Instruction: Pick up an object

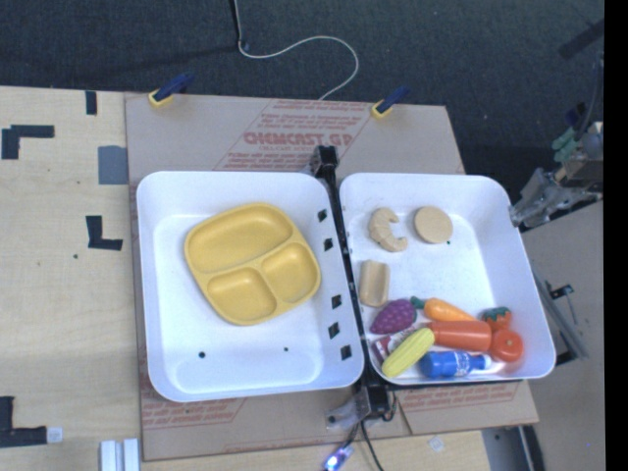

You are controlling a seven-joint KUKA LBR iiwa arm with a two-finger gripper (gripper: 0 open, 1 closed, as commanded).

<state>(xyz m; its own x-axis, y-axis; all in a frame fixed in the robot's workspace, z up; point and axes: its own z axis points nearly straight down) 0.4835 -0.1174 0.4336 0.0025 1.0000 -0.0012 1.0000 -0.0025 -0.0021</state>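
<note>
Gripper point(549, 192) seen at right bin point(488, 196) edge, jaw state unclear | croissant point(386, 230), cookie point(433, 225) near | yellow tray point(253, 261) in left bin point(162, 292)

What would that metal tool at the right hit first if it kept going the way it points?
The tool sits just outside the right bin, seemingly aimed left. Going straight on, it would likely meet that bin's right rim first, then the round cracker. Its height and exact heading are unclear.

red "CHEMCAST GP" print, cardboard sheet point(196, 130)
</note>
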